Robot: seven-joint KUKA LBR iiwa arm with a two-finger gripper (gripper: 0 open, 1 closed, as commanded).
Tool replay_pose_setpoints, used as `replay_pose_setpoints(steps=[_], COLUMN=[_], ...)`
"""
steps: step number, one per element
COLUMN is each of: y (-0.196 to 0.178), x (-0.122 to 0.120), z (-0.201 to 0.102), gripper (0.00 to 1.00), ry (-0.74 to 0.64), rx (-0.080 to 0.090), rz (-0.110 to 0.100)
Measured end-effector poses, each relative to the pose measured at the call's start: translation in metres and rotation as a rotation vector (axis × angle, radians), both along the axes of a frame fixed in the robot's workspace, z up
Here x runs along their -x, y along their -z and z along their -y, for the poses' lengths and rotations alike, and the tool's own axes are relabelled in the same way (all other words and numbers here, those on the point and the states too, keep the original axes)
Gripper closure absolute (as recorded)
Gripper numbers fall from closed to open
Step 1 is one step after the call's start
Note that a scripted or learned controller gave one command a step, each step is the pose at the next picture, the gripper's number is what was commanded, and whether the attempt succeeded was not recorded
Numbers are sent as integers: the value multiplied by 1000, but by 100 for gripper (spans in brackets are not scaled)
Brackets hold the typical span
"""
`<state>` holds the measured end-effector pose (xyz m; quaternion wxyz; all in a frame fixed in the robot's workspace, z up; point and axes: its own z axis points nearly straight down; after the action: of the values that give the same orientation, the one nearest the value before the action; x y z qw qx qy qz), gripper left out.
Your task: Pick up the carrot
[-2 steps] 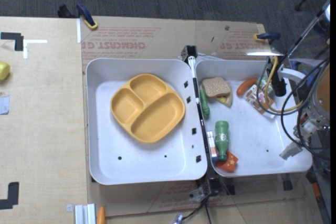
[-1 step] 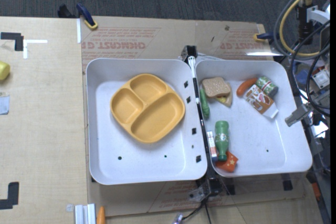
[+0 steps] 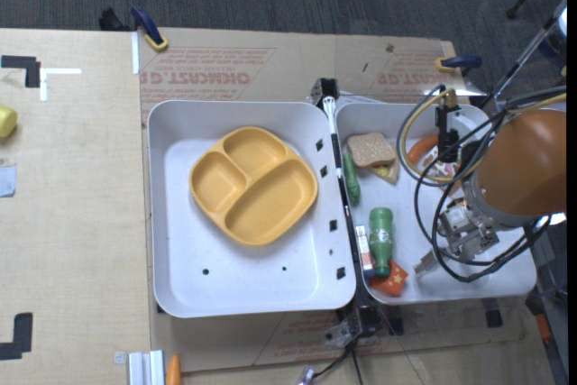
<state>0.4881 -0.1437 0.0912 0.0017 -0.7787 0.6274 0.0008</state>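
Two white bins side by side on the worktop (image 3: 72, 221). Left bin (image 3: 171, 275) holding a yellow divided plate (image 3: 254, 185), set roughly mid-bin and turned at an angle. Right bin (image 3: 406, 234) carrying the clutter: sandwich (image 3: 374, 153) near the top, green pepper (image 3: 350, 176) along the divider, green bottle (image 3: 380, 239) lying lengthwise below it, strawberry (image 3: 389, 282) at the bottom edge.

Carrot (image 3: 421, 149) — a thin orange shape at the top right of the right bin, just beside the sandwich, partly screened by cables and the wrist hardware. Exact lie hard to judge; only part showing.

Arm (image 3: 527, 162) reaching in from the right, orange band prominent, hanging over the right side of that bin. Claw (image 3: 431, 264) low in the bin, lower right, near the strawberry and well apart from the carrot. Cannot tell whether open or shut (too small, cable loops in the way); nothing seen between its tips.

Judgement: carrot not yet picked up. Claw probably needs to shift toward the bin's top — sandwich crowding one side, so approach from the open side looks safer.
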Motion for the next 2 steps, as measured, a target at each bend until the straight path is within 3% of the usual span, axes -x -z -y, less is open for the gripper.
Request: replay_pose_setpoints(steps=[1, 2], y=[-1, -40], x=[-5, 9], z=[60, 59], gripper=[0, 0], ry=[-414, -761], rx=[-7, 0], rz=[5, 4])
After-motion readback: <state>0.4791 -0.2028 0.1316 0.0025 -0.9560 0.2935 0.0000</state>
